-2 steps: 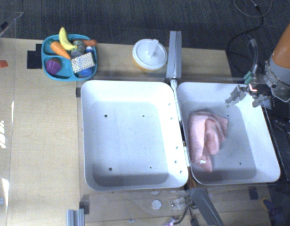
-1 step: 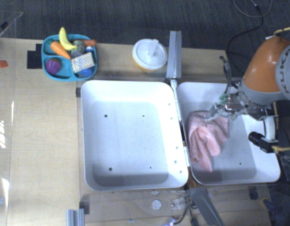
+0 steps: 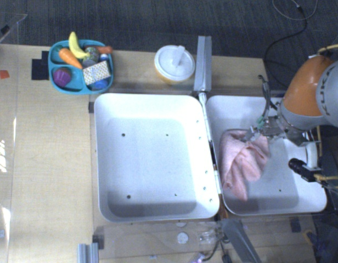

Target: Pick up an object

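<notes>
Within the right bin [image 3: 306, 199], a crumpled pink cloth [image 3: 243, 163] lies against the left wall, with its upper corner drawn up toward the hand [image 3: 263, 129] of the grey-and-orange arm [image 3: 309, 95]. That corner appears to meet the fingertips, though whether the hand is spread, pressed together or pinching fabric cannot be told at this angle. The left bin [image 3: 152, 158] stands beside it on the table [image 3: 43, 169], and a blue tray of toy food [image 3: 80, 66] and a lidded cup [image 3: 174, 63] sit behind. Likely risk: a thin pinch on one corner may slip as the arm rises, because the hanging bulk drags the fabric free.
</notes>
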You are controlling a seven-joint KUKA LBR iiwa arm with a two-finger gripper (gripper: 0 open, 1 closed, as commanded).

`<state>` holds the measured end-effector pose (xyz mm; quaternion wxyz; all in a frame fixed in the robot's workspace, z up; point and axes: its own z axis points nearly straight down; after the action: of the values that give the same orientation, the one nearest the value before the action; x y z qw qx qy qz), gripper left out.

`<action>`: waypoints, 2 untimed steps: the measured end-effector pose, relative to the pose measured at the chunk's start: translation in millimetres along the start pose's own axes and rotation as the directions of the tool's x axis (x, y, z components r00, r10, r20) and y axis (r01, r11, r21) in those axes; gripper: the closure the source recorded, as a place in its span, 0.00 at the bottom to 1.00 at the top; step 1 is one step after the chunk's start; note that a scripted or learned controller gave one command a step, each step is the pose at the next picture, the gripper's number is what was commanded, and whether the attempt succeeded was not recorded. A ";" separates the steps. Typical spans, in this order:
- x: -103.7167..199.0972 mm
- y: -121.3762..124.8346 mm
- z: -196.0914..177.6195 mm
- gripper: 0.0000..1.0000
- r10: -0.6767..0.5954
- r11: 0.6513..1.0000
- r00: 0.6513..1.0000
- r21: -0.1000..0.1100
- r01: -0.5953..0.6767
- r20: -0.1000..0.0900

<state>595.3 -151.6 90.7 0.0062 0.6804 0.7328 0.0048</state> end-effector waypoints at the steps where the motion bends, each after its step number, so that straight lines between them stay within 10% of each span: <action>1: 1.8 3.8 -13.3 1.00 -0.003 1.000 1.000 -0.009 0.003 0.000; 2: 64.4 43.7 -97.9 1.00 -0.178 0.984 0.984 0.004 0.178 -0.002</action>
<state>632.6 -83.9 189.1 0.0045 0.6123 0.7906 0.0032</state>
